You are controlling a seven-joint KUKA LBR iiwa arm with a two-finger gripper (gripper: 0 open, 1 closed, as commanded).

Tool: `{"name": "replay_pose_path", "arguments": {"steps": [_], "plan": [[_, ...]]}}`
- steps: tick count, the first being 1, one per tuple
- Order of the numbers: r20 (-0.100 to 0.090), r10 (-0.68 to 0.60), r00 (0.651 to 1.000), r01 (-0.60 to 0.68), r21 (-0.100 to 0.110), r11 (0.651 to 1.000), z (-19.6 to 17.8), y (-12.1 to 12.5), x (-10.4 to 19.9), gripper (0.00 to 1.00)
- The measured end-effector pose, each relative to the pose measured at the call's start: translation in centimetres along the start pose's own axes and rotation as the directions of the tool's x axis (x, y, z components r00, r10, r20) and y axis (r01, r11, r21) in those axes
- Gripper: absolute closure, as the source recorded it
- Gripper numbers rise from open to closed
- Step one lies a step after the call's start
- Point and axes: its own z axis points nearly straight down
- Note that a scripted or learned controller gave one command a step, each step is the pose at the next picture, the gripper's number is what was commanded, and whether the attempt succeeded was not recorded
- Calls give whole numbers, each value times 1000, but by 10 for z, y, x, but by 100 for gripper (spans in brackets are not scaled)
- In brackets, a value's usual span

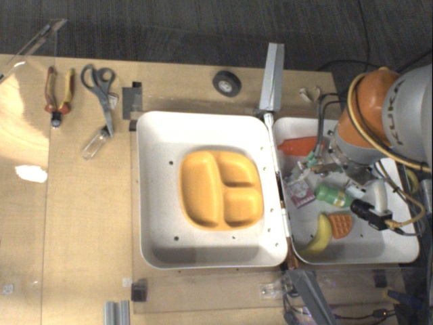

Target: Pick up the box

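Note:
A small flat box point(298, 192) with a greyish-pink face lies in the right bin point(399, 252), close to its left wall. The gripper point(315, 165) is lowered into that bin, just above and to the right of the box. The grey arm with its orange band point(371, 107) reaches in from the right and hides the bin's upper right part. Nothing can be seen held in the gripper.
Around the box lie an orange-red item point(298, 145), a green bottle point(331, 196), a banana point(321, 234) and an orange ridged piece point(342, 225). The left bin point(159, 181) holds a yellow divided tray point(220, 187). Scissors point(101, 93), pliers point(57, 93) and a tape roll point(226, 82) lie on the bench.

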Motion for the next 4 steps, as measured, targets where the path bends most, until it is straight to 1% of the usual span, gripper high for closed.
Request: {"name": "replay_pose_path", "arguments": {"steps": [1,2,3,4], "plan": [[-1,-18,1000,18,10,1000,22,-19,7,0],[5,-20,1000,20,0,1000,9,-15,6,100],[-8,-92,996,92,17,996,-74,13,57,100],[-4,122,992,-122,22,992,-116,39,97,100]]}}
